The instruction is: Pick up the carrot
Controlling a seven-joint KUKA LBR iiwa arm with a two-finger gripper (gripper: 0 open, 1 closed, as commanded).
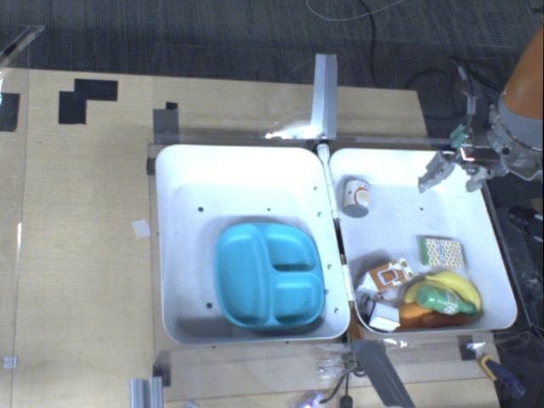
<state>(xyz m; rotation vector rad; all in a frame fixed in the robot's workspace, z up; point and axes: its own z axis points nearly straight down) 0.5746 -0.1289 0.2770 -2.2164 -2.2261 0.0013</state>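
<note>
The carrot (414,314) is an orange piece lying at the front of the right bin (391,228), partly covered by a green bottle (442,300) and a yellow banana (450,285). My gripper (455,175) hangs over the bin's far right corner, well behind the carrot. Its two fingers are spread apart with nothing between them.
A small can (356,195) sits near the right bin's far left. A patterned packet (442,252) and a brown-white box (389,276) lie near the fruit pile. The left bin (187,185) holds a blue divided plate (270,272). A metal post (325,92) rises behind the bins.
</note>
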